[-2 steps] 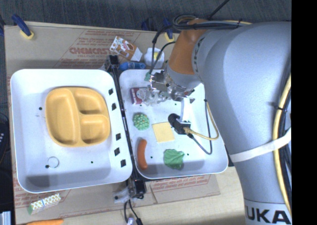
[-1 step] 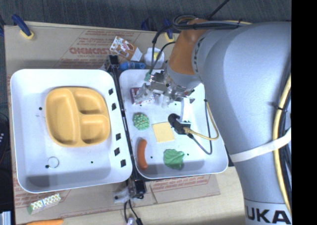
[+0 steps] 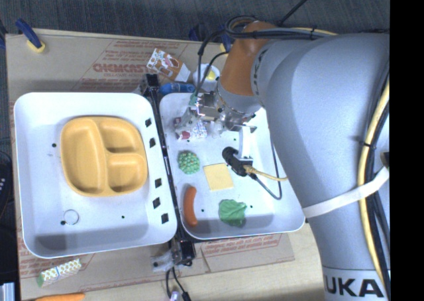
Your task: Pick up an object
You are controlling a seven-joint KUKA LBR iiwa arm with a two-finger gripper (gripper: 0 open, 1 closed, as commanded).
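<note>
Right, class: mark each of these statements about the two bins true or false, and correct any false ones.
1. The yellow divided plate lies in the left bin. True.
2. The sausage lies in the left bin. False: it lies in the right bin, along its left wall.
3. The yellow slice rests on the plate. False: it lies on the right bin's floor, beside the green ball.
4. The tool is over the right bin. True.
</note>
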